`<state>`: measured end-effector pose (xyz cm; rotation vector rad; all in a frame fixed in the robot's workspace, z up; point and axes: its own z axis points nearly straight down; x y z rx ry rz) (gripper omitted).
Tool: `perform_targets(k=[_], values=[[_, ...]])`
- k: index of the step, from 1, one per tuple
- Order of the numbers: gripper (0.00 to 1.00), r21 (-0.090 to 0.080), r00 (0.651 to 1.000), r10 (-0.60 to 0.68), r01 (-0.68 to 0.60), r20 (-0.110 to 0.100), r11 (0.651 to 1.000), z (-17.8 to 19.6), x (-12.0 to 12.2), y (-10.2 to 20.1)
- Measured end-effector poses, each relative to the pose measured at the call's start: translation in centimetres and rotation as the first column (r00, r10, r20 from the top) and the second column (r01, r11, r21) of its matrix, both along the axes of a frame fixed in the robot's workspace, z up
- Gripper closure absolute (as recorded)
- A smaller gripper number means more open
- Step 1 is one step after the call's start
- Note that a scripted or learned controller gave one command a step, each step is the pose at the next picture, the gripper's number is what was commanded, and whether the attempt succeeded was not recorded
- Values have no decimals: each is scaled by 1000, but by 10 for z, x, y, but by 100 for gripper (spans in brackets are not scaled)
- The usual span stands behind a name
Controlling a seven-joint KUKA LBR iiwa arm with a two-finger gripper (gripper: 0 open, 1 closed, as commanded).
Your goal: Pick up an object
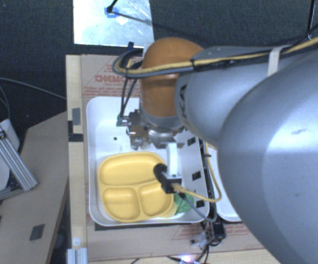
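Arm (164, 92) hangs over the yellow tray (131, 186), jaws' state I cannot tell; its smooth rim could slip.

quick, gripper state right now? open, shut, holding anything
Gripper: cannot be told; it sits low in the left white bin, just above the yellow divided plastic tray.

Bench (46, 147), tan, w/ cardboard sheet (101, 78) on it; 2 white bins on the cardboard, left bin (93, 147) & right bin (230, 216) side by side.
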<state>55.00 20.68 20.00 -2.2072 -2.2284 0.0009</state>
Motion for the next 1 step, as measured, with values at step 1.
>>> perform_targets(k=[1], values=[[100, 0, 1000, 0, 0, 2, 1000, 38, -67, 24]])
